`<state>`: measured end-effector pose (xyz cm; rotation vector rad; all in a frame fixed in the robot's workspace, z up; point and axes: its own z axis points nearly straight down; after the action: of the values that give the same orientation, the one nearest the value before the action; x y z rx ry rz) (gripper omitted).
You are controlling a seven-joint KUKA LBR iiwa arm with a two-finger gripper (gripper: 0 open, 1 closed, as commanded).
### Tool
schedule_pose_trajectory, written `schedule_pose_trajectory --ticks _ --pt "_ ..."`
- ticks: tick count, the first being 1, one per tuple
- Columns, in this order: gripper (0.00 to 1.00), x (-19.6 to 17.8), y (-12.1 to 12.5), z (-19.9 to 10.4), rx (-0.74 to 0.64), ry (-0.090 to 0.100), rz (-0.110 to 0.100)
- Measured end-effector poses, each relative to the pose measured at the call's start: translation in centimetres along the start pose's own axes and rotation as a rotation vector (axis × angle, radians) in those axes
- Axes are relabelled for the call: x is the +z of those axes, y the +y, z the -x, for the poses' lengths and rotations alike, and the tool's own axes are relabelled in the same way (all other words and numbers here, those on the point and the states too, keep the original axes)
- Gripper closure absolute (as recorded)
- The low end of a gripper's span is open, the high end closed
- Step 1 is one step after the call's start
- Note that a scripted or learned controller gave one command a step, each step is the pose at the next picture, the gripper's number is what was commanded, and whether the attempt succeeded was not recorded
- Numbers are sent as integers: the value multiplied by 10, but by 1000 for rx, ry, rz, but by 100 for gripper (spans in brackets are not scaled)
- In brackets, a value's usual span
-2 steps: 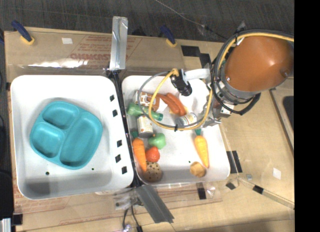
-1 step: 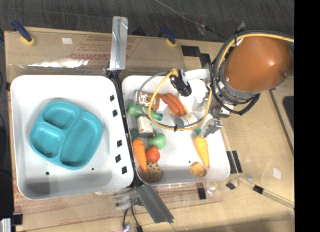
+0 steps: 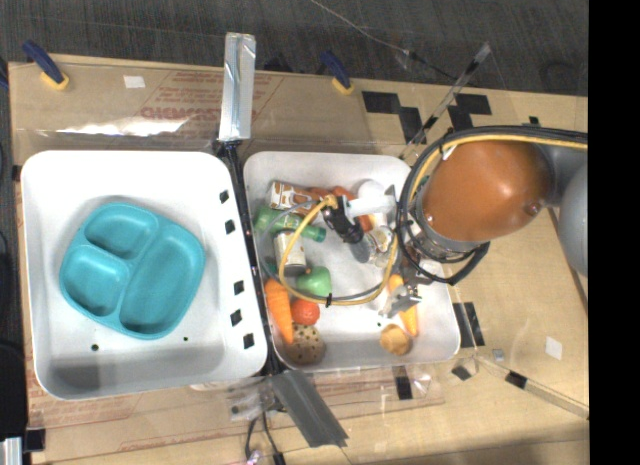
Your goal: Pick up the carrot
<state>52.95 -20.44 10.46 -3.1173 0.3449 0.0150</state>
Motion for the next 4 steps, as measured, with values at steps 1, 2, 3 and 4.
schedule_pose_trajectory --ticks 1,2,3,4 --pt "0 14 7 18 28 4 3" --pt "0 7 -90 45 25 1 2" --pt "0 -91 -24 -2 207 11 4" --pt "0 2 7 18 206 0 0"
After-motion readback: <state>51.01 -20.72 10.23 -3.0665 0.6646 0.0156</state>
